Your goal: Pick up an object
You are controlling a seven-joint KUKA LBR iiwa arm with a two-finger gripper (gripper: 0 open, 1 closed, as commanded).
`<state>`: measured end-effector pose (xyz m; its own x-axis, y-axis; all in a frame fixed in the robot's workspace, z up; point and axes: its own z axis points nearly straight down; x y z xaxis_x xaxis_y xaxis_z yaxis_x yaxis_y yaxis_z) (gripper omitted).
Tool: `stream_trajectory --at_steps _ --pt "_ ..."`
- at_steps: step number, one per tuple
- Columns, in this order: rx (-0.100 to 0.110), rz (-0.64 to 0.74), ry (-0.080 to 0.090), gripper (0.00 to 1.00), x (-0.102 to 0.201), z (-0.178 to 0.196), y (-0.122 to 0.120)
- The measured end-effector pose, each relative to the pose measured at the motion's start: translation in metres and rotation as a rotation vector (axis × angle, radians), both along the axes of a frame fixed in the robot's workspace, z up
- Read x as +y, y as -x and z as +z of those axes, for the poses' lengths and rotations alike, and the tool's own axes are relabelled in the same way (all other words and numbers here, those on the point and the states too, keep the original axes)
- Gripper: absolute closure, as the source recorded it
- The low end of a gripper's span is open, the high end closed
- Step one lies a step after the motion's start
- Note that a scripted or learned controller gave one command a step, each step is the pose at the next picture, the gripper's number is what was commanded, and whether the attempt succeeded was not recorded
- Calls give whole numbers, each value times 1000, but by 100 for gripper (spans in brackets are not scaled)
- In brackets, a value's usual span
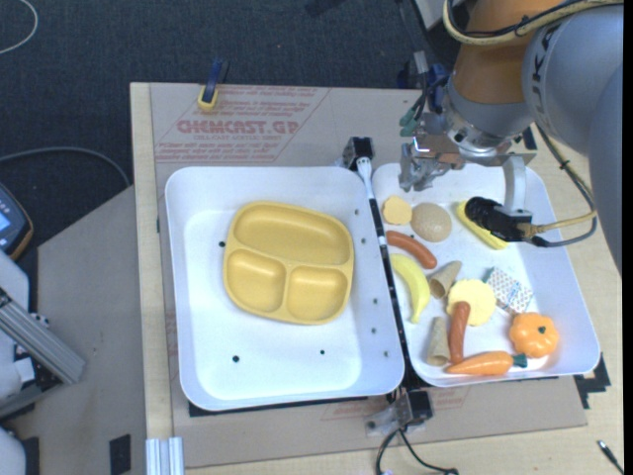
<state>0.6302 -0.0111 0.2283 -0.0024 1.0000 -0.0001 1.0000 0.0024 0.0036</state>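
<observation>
Right bin (579, 310): toy foods crowded loose for picking: round cracker (397, 210), tan potato (431, 222), sausage (410, 248), banana (412, 285), carrot (482, 364), small pumpkin (534, 334).

Left bin (188, 265): yellow divided tray (289, 262), likely kept as the drop spot.

Gripper (423, 171): hangs at the right bin's 11 o'clock corner, just above the cracker, holding nothing visible. Whether the fingers are spread or closed cannot be told. Judged: poised to descend on the cracker or potato.
</observation>
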Motion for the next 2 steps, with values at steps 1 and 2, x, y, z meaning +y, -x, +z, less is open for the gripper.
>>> stream_trajectory --at_steps 1,2 --pt "0 -1 1 100 3 -12 -12" --pt "5 -2 0 100 5 -13 -6"
